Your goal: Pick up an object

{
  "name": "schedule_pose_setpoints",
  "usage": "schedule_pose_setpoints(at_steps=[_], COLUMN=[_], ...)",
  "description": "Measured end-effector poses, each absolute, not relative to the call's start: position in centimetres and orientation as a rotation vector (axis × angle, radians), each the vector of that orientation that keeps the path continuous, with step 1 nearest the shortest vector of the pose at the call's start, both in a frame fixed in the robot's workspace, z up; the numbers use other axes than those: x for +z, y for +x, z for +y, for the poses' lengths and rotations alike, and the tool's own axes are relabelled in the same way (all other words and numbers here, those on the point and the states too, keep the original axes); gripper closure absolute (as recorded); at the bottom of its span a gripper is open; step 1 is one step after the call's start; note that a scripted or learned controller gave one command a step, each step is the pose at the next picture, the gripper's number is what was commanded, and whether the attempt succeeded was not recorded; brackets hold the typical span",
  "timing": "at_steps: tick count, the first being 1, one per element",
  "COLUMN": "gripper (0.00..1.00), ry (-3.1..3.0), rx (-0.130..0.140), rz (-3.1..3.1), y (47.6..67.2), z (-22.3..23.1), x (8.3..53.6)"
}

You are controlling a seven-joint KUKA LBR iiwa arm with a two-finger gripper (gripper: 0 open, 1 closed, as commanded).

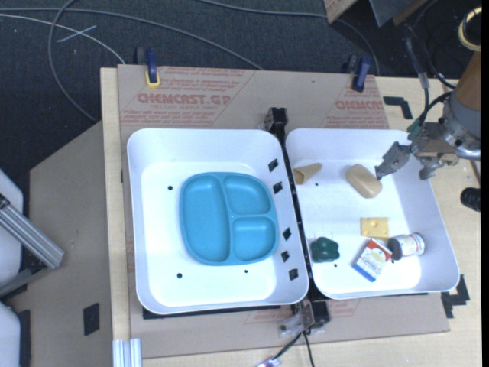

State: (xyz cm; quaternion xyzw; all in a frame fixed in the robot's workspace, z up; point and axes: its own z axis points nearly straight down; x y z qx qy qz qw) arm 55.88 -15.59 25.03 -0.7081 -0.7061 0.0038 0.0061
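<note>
Nothing lifted yet. Gripper (407, 161) sits over the right bin's (439, 228) far right corner, fingers spread, nothing between them. Closest thing is the tan bun (363, 181), just left. Card (372, 261), jar (408, 245), cheese (374, 226), green piece (325, 249) lie untouched. Grasp and lift remain.

Two bins sit side by side on the bench (114, 205). The left bin (145, 266) holds a divided plate (228, 218) at its middle. In the right bin (435, 228), a bread roll (363, 181) lies toward the back, a cracker (374, 226) in front of it, and a small carton (371, 259) and jar (407, 245) touching near the front.
</note>
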Motion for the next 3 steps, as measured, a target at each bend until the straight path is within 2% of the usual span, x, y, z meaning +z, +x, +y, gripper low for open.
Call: schedule_pose_setpoints(at_steps=[1, 3], gripper=[0.00, 0.00], ry=[-2.220, -2.220], rx=[0.000, 0.002], rz=[-2.221, -2.218], y=[56.1, 55.3], z=[-15.6, -17.1], x=[25.7, 15.4])
